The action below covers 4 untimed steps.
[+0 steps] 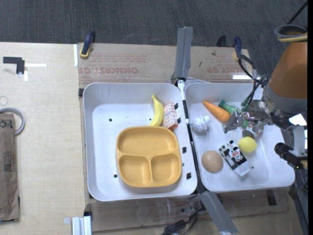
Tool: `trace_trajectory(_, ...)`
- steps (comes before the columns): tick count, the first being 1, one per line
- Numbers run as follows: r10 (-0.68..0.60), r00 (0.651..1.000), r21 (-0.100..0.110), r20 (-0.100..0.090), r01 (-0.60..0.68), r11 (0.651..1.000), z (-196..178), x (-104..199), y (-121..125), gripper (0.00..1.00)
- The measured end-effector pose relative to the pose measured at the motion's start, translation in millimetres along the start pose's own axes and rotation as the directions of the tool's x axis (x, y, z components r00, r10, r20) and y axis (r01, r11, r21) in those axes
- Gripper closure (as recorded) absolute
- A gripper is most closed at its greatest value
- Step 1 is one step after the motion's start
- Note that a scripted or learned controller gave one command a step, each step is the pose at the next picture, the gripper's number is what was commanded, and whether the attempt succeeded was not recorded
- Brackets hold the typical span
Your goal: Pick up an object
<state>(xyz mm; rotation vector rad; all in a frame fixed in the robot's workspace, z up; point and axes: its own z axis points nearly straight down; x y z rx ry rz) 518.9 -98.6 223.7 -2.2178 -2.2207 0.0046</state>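
Observation:
My gripper hangs over the right bin, in its back right part. It sits just right of an orange carrot and a green item, and just above a yellow lemon. I see nothing held in it. A white crumpled object lies at the bin's left wall. A tan egg-shaped ball and a black and white box lie toward the front.
The left bin holds a yellow divided plate, a banana and a red and white packet. A grey divider bar runs between the bins at the back. Brown cardboard lies behind them.

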Motion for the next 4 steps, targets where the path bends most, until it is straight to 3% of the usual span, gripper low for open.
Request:
trace_trajectory(1, -0.169, 0.986, -0.003, 0.002, 0.169, 0.986, 45.0, -22.2, 71.8, 0.0)
trace_trajectory(2, -0.198, 0.98, -0.007, 0.003, 0.198, 0.98, 130.1, -29.4, 141.2, 0.0)
trace_trajectory(3, -0.197, 0.98, -0.005, 0.003, 0.197, 0.98, 120.0, -29.8, 141.3, 1.0)
trace_trajectory(4, -0.219, 0.976, -0.005, 0.003, 0.219, 0.976, 22.5, -5.7, 140.5, 1.0)
